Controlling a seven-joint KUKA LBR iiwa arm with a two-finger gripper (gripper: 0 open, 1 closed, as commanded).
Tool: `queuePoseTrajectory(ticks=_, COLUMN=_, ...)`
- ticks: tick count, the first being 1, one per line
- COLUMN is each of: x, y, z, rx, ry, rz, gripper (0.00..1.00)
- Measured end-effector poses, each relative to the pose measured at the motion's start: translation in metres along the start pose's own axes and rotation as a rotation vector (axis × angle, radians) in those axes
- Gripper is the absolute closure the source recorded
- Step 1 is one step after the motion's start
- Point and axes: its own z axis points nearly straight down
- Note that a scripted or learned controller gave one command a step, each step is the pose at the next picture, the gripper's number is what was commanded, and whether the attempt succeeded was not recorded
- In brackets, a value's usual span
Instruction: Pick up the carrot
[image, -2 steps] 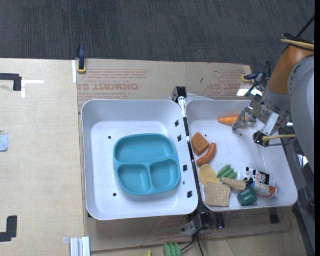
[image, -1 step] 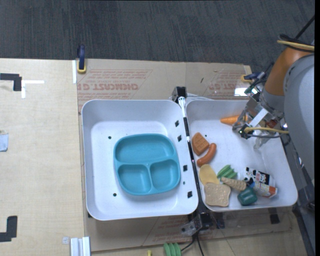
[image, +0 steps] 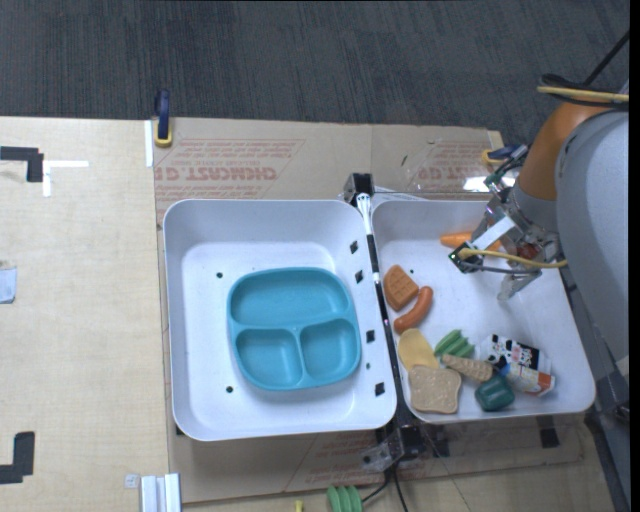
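In the right bin (image: 560, 330): the toy food.
Claw (image: 470, 252): low at the far side, touching the carrot (image: 455, 240); open or shut, I cannot tell.
Carrot: near the far wall.
Risk: it may roll away.

Red block lettering is showing on the flattened cardboard sheet (image: 300, 160) lying under the two white bins, at twelve o'clock from the left bin (image: 180, 320). The print is reading upside down from this camera, so the word cannot be made out with certainty. A second patch of the same red lettering is showing at twelve o'clock from the right bin (image: 572, 395), partly washed out by glare. Any marking on the small black-and-white carton (image: 512, 353) is too small to read.
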Motion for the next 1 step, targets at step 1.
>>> queuePoseTrajectory(ticks=1, x=0.0144, y=-0.0086, z=0.0006, rx=0.004, ry=-0.015, rz=0.193, gripper=0.0)
